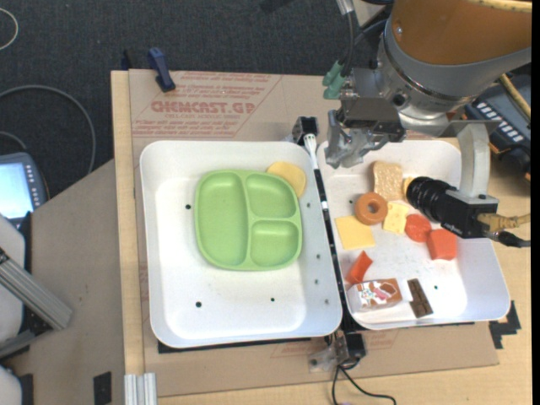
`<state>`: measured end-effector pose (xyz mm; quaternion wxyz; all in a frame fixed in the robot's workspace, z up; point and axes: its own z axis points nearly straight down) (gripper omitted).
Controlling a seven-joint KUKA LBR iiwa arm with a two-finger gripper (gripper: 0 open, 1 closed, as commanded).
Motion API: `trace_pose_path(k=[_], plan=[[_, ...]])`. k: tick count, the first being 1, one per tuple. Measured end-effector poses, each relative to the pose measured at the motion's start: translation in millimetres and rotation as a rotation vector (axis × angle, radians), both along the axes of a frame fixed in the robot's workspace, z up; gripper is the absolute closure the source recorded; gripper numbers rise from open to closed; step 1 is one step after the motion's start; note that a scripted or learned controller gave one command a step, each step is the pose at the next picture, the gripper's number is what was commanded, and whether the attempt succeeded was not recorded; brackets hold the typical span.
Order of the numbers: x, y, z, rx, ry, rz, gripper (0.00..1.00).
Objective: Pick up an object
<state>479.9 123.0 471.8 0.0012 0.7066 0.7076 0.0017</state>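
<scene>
The tan cracker (388, 178) lies in the far part of the right bin (469, 290), just right of and slightly nearer than the gripper (344, 152); the two are close but not touching. The gripper hangs over the bin's far left corner, beside the rim shared with the left bin (169, 251); whether it is open or closed cannot be told from this angle.

Just near of the cracker sits a brown ring doughnut (369, 208); a small yellow block (396, 216) touches its right side, and a flat yellow cheese square (354, 232) lies just near and left of it. Right of the yellow block come a red piece (417, 227) and then an orange-red block (442, 244), side by side; a red wedge (360, 266) lies near of the cheese square. Along the bin's near edge are a red-and-white packet (375, 294) and, just right of it, a dark brown bar (419, 298).

In the left bin a green divided plate (249, 219) lies flat in the middle; a yellow round piece (288, 175) shows at its far right corner, close to the shared rim, well left of the gripper.

Both bins rest on a cardboard sheet (202, 99) with red print; a blue clamp (160, 68) sits at its far left edge.
</scene>
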Motion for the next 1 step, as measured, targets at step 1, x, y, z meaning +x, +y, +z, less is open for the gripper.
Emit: trace_pose_path(k=[1], plan=[[14.9,-50.3,-141.0,-0.005,0.019,-0.009,1.0]])
